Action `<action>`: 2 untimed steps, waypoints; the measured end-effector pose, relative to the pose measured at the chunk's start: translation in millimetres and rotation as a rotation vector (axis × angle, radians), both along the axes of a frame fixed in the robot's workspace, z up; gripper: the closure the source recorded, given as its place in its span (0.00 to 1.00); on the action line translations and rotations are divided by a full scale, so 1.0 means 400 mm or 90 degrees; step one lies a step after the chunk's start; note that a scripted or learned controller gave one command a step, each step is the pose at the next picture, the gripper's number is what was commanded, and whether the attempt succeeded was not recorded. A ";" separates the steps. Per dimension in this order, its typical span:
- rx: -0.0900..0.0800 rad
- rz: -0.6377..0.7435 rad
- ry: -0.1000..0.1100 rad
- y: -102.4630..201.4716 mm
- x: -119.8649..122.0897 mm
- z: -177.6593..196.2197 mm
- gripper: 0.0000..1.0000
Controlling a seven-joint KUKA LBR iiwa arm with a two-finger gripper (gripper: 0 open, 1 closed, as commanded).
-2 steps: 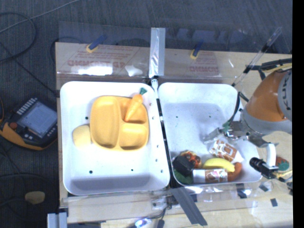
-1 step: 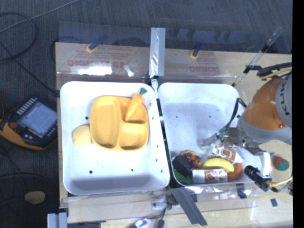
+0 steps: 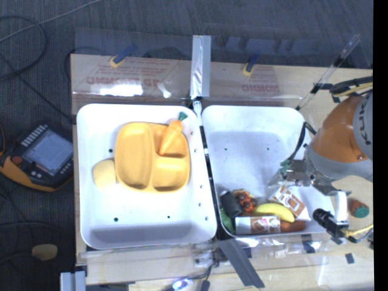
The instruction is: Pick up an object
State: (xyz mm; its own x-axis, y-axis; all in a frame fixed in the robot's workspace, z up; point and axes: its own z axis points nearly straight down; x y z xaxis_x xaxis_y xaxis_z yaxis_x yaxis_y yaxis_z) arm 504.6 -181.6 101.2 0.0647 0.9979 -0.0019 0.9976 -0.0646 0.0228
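Banana (image 3: 272,210) (front edge); open room behind

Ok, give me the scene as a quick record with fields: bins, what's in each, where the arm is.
left bin: yellow divided tray, toy carrot resting on the tray's upper right compartment, pale round object beside the tray's left edge
right bin: items bunched along the near wall: banana, white bottle lying on its side, snack packet, dark object
arm: reaching in from the right, over the right bin's right side
gripper: above the snack packet, nothing visibly held
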 end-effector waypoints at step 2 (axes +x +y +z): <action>-0.007 0.245 -0.004 -0.003 -0.023 -0.020 0.00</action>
